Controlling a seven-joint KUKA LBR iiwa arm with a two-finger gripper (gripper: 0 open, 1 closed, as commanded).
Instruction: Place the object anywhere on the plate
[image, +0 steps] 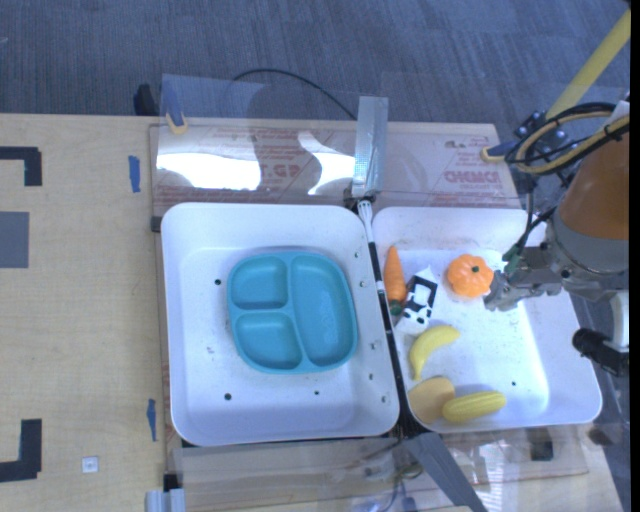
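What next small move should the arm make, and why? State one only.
Probably lower the gripper onto the small orange pumpkin right beside it and close. The blue plate sits in the left bin with nothing on it, while the pumpkin, carrot, banana and corn all lie in the right bin.

arm (600, 215): grey rounded casing, broad orange band above wrist | wrist block: grey metal, boxy, small green spot on its left face | gripper (497, 297): dark grey, small, detail blurred | cables: black and yellow loops bunched at top of arm; yellow hose running to upper right | black knob low on casing
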